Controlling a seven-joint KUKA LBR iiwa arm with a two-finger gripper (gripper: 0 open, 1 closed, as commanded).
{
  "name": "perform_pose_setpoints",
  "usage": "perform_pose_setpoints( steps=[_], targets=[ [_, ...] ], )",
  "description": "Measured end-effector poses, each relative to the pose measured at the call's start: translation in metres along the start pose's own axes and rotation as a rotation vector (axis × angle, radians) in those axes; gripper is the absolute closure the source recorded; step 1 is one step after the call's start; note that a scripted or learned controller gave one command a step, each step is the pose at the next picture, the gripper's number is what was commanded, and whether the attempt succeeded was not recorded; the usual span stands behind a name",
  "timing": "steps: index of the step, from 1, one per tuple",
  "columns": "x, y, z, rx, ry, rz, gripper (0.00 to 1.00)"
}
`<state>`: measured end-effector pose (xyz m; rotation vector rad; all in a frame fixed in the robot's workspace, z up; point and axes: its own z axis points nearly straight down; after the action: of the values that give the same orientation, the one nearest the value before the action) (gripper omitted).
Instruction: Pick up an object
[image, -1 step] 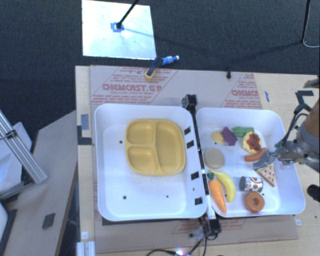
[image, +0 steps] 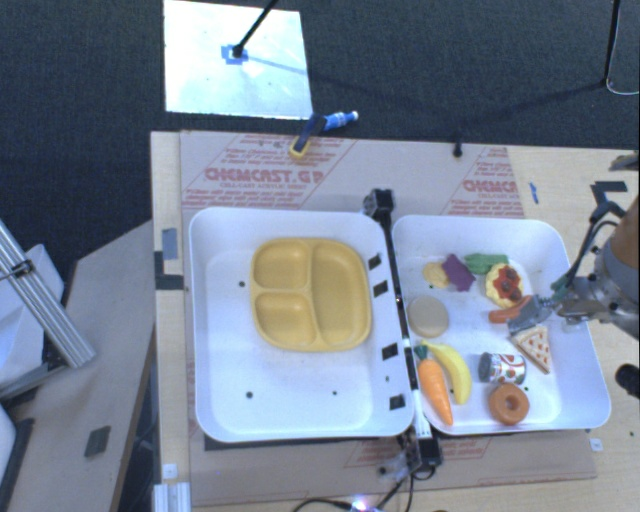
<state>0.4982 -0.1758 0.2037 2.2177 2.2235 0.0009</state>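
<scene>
Over the right bin (image: 575, 262) your gripper (image: 536, 314) hovers low, fingertips apparently spread and holding nothing, between the red sausage (image: 507, 313) and the pizza slice (image: 533, 349). Pick one, probably the sausage just beside it; centre over it and straddle its narrow width before you squeeze, clear of the pizza round (image: 504, 283).

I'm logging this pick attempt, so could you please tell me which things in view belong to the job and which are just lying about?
Part of the job:
gripper, in the right bin
toy food there: pizza slice, hot dog, banana, carrot, donut, can

Lying about:
yellow divided plate in the left bin
blue and yellow tool on the bench
</scene>
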Motion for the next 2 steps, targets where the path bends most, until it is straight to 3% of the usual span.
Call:
perform_pose_setpoints(
  steps=[2],
  targets=[
    [-0.008,0.007,0.101,0.002,0.001,0.001,0.00]
  ],
)
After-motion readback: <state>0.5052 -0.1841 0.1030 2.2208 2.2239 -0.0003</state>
